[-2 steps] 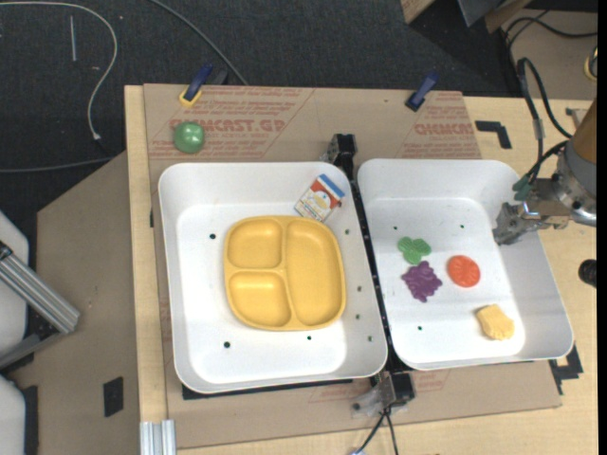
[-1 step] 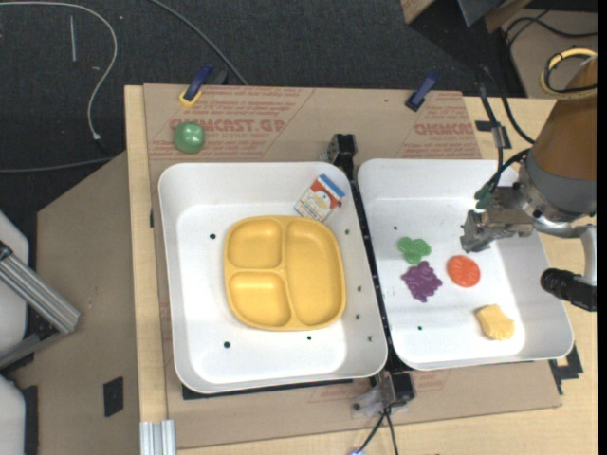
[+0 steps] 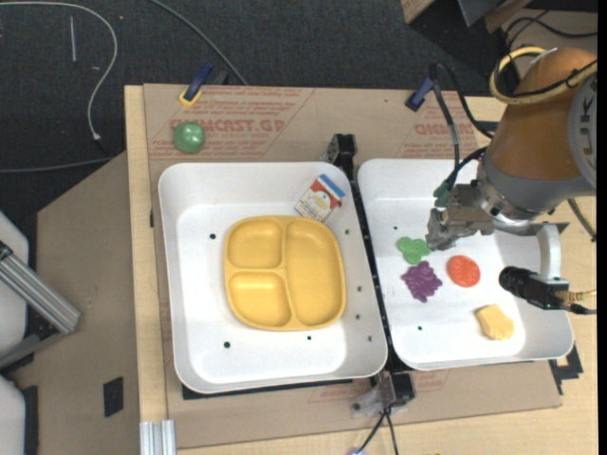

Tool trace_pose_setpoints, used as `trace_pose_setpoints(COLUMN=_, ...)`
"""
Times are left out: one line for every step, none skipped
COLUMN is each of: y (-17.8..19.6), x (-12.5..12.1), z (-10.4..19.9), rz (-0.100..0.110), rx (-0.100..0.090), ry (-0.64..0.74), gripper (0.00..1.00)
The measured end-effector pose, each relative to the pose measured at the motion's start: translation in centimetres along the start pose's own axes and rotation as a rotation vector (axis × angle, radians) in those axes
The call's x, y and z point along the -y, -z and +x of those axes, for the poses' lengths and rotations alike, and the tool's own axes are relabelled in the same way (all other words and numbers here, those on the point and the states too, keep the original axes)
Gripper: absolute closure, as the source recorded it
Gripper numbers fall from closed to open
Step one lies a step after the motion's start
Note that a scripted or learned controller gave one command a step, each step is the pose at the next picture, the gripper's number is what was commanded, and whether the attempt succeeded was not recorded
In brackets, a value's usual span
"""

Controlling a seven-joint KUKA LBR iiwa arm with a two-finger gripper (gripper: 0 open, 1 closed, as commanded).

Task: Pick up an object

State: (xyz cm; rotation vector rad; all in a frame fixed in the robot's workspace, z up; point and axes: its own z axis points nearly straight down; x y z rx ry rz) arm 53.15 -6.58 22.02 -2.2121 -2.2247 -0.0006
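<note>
A: Nearest item: yellow block (image 3: 494, 321), right bin's (image 3: 398, 344) front right corner.

B: Progress?

A: Nothing lifted. Gripper (image 3: 439, 233) low over green piece (image 3: 413, 249) mid-bin; purple piece (image 3: 420, 280) and orange piece (image 3: 463, 271) nearby. Finger state: cannot tell. Grasp and lift outstanding.

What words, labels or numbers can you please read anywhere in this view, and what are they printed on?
"COMCAST.GP", faint red print, uncertain reading: on the cardboard sheet behind the left bin.
Similar red print, too faint to read: on the cardboard behind the right bin.
Small carton in the left bin: printing too small to read.
</note>
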Motion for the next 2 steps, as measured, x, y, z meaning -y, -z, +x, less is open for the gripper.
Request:
trace_pose_setpoints(y=1.0, x=0.6, z=5.0, rz=-0.001, rx=0.0, ry=0.0, gripper=1.0)
trace_pose_setpoints(y=0.7, x=0.2, z=11.2, rz=-0.002, rx=0.001, ry=0.0, gripper=1.0)
